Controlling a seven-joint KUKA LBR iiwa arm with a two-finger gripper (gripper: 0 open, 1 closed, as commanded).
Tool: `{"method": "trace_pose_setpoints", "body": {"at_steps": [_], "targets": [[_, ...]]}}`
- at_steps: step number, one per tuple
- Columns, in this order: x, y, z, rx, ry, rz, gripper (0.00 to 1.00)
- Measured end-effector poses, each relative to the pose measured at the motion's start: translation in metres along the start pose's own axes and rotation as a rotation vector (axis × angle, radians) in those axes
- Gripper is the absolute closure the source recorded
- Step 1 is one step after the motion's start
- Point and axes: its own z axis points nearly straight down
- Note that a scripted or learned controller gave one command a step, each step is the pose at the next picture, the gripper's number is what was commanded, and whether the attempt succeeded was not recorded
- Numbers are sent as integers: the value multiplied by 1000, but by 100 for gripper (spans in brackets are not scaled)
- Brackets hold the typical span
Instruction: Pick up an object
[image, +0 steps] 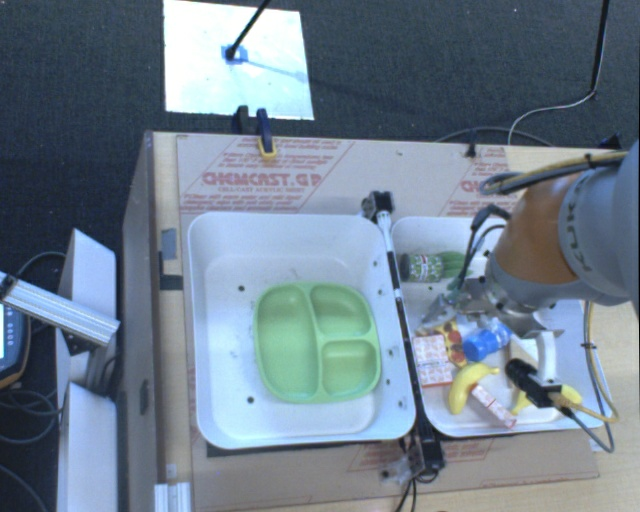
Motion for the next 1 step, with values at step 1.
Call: {"method": "trace_pose_setpoints", "body": {"at_steps": [1], "targets": [[-3,-19,14,14,2,1,0]]}}
